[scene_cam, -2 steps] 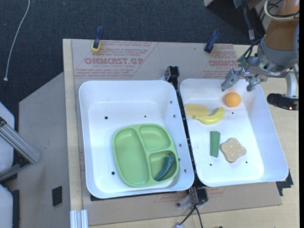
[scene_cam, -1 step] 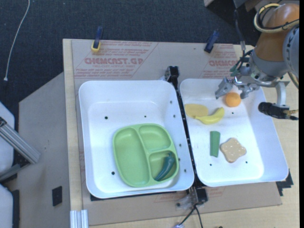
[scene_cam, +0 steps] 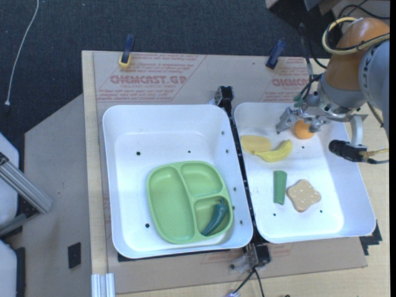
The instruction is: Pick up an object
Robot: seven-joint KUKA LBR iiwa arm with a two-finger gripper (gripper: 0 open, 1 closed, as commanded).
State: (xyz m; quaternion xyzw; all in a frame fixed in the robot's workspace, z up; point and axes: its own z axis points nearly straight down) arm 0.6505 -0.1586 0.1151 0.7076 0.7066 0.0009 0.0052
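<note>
Orange ball (scene_cam: 304,130): it sits at about one o'clock in the right bin (scene_cam: 346,224), close to the far wall, and looks like the thing being picked.
Gripper (scene_cam: 301,121): directly over the ball at the bin's upper edge; metal fingers (scene_cam: 286,121) straddle it, so the ball appears to lie between them, though whether they press it cannot be told.
Banana (scene_cam: 275,152) and yellow piece (scene_cam: 254,143): at about eleven o'clock in that bin, just beside the ball's spot, near enough to be nudged.
Green stick (scene_cam: 279,187) and bread slice (scene_cam: 302,195): at the centre, well apart from the gripper.
Left bin (scene_cam: 124,135): holds a green divided plate (scene_cam: 173,203) with a dark green pepper (scene_cam: 216,218) in its five o'clock compartment.
</note>
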